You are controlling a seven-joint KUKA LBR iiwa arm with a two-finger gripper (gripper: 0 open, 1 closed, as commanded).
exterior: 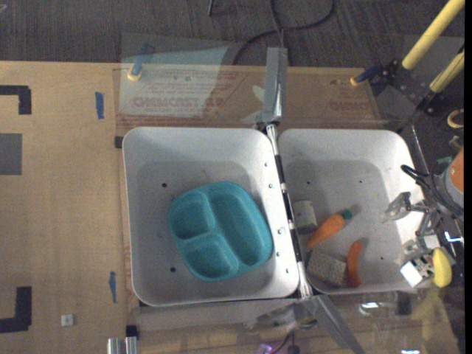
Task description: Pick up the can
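My gripper (422, 226) sits at the right bin's (346, 142) right wall; jaw state unreadable, nothing seen held. Can (304, 216): small, greyish with a pale patch, by the bin's left wall, left of the carrot (328, 229).

Wooden bench (59, 212) on dark carpet floor (110, 13)

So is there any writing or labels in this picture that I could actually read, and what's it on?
Red print on the cardboard sheet behind the bins: there is a line of big letters, too blurred to read.
Small box in the right bin: any label is too small to read.
Nothing else bears readable words or numbers.
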